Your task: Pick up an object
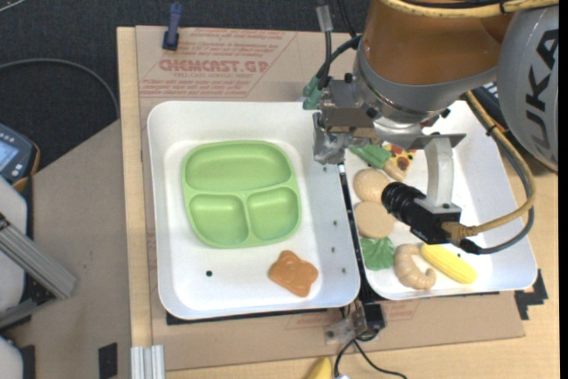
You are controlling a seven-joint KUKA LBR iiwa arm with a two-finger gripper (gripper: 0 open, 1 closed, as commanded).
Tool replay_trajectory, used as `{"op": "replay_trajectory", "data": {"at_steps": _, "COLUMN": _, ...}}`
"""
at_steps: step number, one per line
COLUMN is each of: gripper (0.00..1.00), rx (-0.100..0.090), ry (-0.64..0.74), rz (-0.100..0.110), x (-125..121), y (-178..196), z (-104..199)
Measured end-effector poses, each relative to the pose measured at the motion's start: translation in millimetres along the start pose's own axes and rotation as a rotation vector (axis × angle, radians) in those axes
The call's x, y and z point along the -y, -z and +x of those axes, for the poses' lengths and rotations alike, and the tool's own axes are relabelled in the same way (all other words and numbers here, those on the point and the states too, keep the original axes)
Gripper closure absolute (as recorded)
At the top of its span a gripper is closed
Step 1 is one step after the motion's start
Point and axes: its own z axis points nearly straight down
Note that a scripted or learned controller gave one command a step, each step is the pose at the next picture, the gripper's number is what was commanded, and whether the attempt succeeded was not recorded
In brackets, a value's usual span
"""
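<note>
My gripper point(330, 146) hangs low at the back of the ridge between the two bins, under the big orange wrist. In the right bin point(510, 275) lie several toy foods. A beige round piece point(367, 185) is just right of the gripper, with a tan disc point(373, 222) below it. Toward the front are a green leaf point(379, 254), a pale curled piece point(414, 267) and a yellow piece point(451, 264). A green and red-spotted piece point(388, 159) sits partly under the wrist. Nothing shows held in the gripper.
The left bin point(169, 191) holds a green divided plate point(240, 193) and an orange-brown toy piece point(293, 272) near its front right corner. Both bins rest on a cardboard sheet point(222, 58). The arm covers the back of the right bin.
</note>
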Motion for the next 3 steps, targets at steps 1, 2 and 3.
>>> {"op": "replay_trajectory", "data": {"at_steps": 1, "gripper": 1.00, "rx": 0.000, "ry": 0.000, "rz": -0.002, "x": 0, "y": 10, "z": 0}}
{"op": "replay_trajectory", "data": {"at_steps": 2, "gripper": 1.00, "rx": 0.001, "ry": 0.001, "rz": -0.003, "x": -1, "y": 20, "z": 1}}
{"op": "replay_trajectory", "data": {"at_steps": 3, "gripper": 1.00, "rx": 0.001, "ry": 0.001, "rz": -0.005, "x": -2, "y": 30, "z": 1}}
